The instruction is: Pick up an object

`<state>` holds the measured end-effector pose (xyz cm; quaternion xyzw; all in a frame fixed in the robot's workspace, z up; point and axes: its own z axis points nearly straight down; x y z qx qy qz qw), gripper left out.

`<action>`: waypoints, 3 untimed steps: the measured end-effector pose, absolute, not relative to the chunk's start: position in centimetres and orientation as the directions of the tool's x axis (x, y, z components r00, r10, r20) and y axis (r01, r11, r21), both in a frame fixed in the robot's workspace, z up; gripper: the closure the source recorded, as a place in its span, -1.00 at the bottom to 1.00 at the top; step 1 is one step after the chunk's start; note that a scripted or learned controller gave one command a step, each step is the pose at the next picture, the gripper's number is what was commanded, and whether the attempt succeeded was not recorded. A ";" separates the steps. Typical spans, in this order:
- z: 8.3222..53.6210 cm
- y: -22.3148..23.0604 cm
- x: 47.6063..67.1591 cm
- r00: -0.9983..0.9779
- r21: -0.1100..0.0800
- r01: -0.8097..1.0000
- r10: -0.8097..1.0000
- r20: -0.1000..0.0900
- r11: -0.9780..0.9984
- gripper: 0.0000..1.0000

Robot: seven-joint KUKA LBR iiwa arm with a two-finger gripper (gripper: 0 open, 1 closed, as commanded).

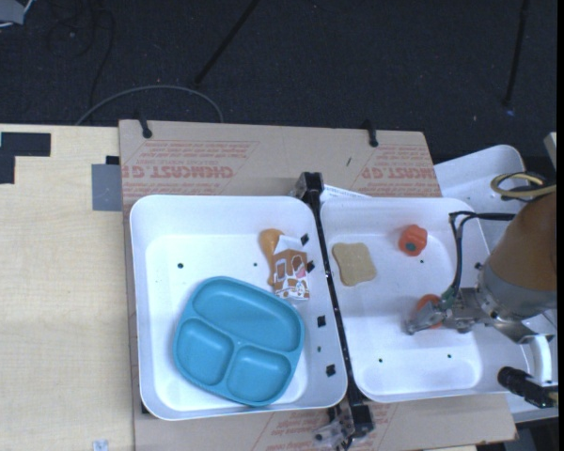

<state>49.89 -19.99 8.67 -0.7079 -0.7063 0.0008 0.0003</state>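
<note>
The gripper [421,321] is reaching into the right-hand shallow white plastic bin [395,388] from the right, its metal fingers lying low over the bin floor. A small orange-red object [429,303] is sitting right at the fingertips, touching or partly under them; whether the fingers are closing on it or merely resting beside it is something I cannot tell from this slanted view.

Taking the right bin as the landmark: inside it, toward its far right part, a round orange ball-like object with a dark spot [413,240] is lying well apart from the gripper. Near its left wall a flat tan bread-slice-shaped piece [354,263] is resting on the floor. Nothing is standing between the gripper and these two things.

Just left of the right bin, the second shallow white plastic bin [155,346] is sitting, the two touching along a black divider. It is holding a blue plastic three-compartment plate [240,339], an orange curved piece [270,242], and a small brown-and-white patterned packet [289,275] leaning by the plate's far edge.

Both bins are resting on brown printed cardboard [216,163] over the pale wooden surface [47,299].
</note>
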 end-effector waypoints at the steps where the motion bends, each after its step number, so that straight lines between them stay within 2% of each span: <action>1: 9.9 -20.0 49.9 0.005 0.000 1.000 1.000 0.001 -0.005 1.00; 3: 21.6 -18.8 50.2 -0.003 0.004 1.000 1.000 -0.001 0.003 1.00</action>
